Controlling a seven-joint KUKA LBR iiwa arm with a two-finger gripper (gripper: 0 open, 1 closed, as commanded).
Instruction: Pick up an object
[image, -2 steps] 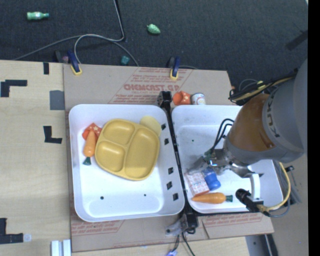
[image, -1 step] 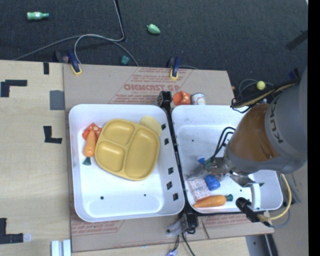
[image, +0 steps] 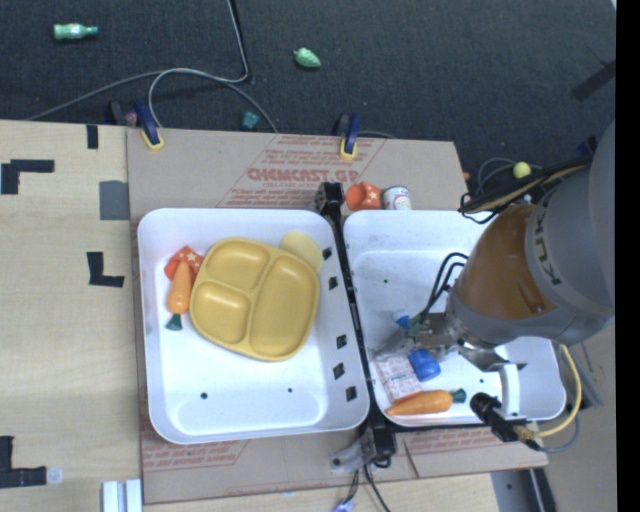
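My gripper (image: 425, 335) hangs low over the middle of the right bin (image: 400, 235), under the grey and orange wrist (image: 510, 275). Just below it lies a blue object (image: 425, 366), touching or nearly touching the gripper's tip. Left of that rests a white packet with red print (image: 395, 374). An orange carrot (image: 420, 403) lies along the bin's front wall. A small blue piece (image: 404, 323) shows at the gripper's left side. The arm hides the right half of this bin.
The left bin (image: 240, 415) holds a yellow divided plate (image: 253, 297), a carrot toy (image: 179, 290), a red piece (image: 184, 260) and a pale yellow object (image: 301, 246). Black clips (image: 340, 300) run along the divider. Cables (image: 480, 200) trail at the arm's back.
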